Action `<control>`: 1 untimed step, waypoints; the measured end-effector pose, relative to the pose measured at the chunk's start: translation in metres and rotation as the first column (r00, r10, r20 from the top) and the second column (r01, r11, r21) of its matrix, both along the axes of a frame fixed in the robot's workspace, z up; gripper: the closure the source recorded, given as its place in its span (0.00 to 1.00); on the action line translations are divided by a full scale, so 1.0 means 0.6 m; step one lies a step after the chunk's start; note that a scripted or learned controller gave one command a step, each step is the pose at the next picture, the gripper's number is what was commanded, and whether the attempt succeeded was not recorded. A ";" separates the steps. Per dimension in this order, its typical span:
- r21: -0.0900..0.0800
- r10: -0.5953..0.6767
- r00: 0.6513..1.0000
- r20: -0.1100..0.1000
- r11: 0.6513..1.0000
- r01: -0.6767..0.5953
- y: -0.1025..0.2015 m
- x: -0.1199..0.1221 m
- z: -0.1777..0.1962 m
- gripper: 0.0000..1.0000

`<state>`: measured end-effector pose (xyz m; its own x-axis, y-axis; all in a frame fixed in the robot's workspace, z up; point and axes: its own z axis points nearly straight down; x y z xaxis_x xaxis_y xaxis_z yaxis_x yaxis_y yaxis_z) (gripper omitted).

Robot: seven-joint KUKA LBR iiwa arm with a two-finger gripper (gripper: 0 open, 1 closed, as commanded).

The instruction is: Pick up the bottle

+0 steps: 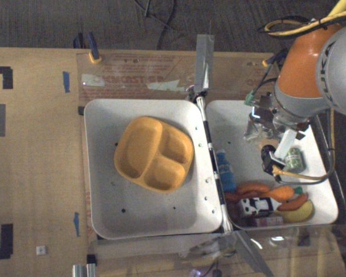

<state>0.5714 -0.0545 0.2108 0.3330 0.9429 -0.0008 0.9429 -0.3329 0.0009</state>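
Observation:
The bottle (224, 168) is small and blue. It lies along the left wall of the right bin (233, 117), about halfway down. My gripper (256, 129) hangs over the upper middle of that bin, to the right of the bottle and a little farther back. There is bare bin floor between them. Nothing shows in the gripper's grasp.
A yellow divided plate (154, 153) sits in the left bin (104, 201). At the right bin's front lie a red sausage (252, 187), a carrot (282, 193), a banana (300, 212) and a black-and-white box (258, 206). A green can (294, 159) rests near its right wall.

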 end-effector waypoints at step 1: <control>0.002 -0.232 0.973 -0.004 0.973 0.232 -0.188 -0.077 -0.056 1.00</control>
